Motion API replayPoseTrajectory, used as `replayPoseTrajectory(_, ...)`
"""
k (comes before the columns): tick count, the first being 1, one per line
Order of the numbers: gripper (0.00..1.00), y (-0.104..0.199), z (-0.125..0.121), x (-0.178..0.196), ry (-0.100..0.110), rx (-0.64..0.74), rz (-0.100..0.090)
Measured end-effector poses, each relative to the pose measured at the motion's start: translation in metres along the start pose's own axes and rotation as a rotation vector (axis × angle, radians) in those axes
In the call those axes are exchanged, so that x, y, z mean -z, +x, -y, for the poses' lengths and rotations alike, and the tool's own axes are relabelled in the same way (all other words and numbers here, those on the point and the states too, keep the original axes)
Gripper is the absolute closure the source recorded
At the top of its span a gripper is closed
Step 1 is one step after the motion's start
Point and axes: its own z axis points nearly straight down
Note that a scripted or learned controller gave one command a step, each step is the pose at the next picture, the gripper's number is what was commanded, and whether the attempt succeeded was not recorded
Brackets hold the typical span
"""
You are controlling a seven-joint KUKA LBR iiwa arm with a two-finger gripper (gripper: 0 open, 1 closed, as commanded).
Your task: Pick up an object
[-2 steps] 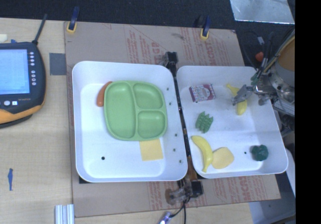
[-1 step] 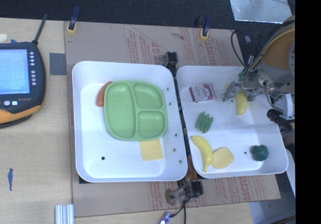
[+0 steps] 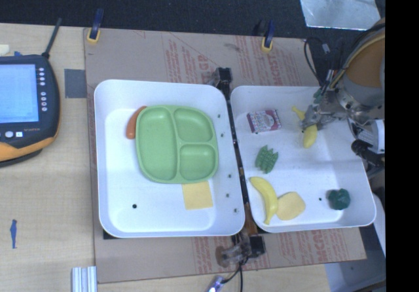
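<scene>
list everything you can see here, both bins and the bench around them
left bin: 1, white, left half of the cardboard mat
right bin: 1, white, beside it on the right
divided plate: 1, green, middle of left bin
sausage-like piece: 1, orange, partly under the plate's left edge
flat square: 1, yellow, just below the plate
small packet: 1, pink and white, top left of right bin
leafy toy: 1, green, below the packet
banana: 1, yellow, bottom of right bin
rounded piece: 1, pale yellow, touching the banana
dark lump: 1, dark green, bottom right corner
small yellow piece: 1, yellow, at the pincer
pendant: 1, grey and orange, bench left
clamps: 2, blue and yellow, mat's top edge
pincer: 1, grey, top right of right bin
</scene>
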Motion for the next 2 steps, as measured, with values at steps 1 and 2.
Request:
replayPoseTrajectory(1,1.00,0.062,-0.016,0.064,-0.002,-0.003,-0.002)
replayPoseTrajectory(2,1.00,0.147,0.012,0.121,0.000,-0.003,-0.003)
